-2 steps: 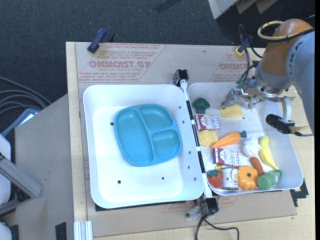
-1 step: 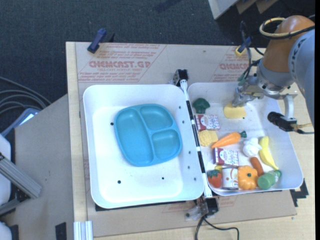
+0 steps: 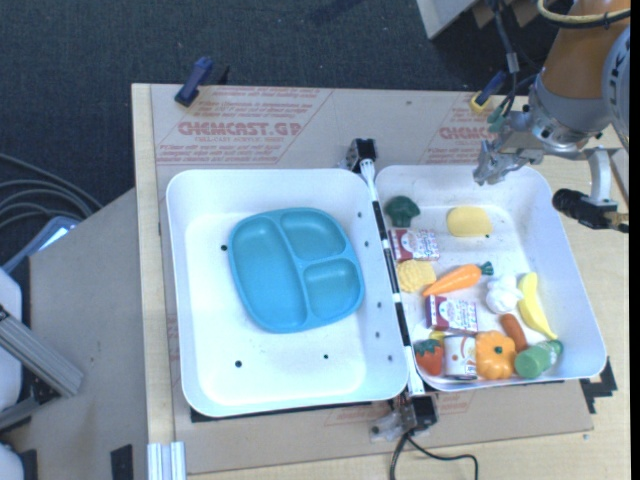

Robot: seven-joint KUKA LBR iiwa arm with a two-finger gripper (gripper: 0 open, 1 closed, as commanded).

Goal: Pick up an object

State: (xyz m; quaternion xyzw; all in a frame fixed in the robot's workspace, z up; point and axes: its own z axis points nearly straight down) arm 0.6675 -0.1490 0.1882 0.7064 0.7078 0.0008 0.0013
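Observation:
The right bin (image 3: 571, 268) holds several toy foods: a green broccoli (image 3: 402, 209), a yellow lemon (image 3: 468, 221), an orange carrot (image 3: 455, 279), a yellow corn piece (image 3: 415, 274), a banana (image 3: 534, 306), a white garlic (image 3: 501, 294), an orange pumpkin (image 3: 494, 356) and small printed packets (image 3: 452, 314). My gripper (image 3: 488, 171) hangs over the bin's far edge, up and right of the lemon, with nothing seen between its fingers. The left bin (image 3: 200, 298) holds a blue divided plate (image 3: 296, 267).
A black hinge strip (image 3: 385, 258) runs between the two bins. Blue clamps (image 3: 194, 80) sit at the board's far corners. A black bracket (image 3: 585, 206) juts in at the right of the right bin. Cables lie off the bench at left.

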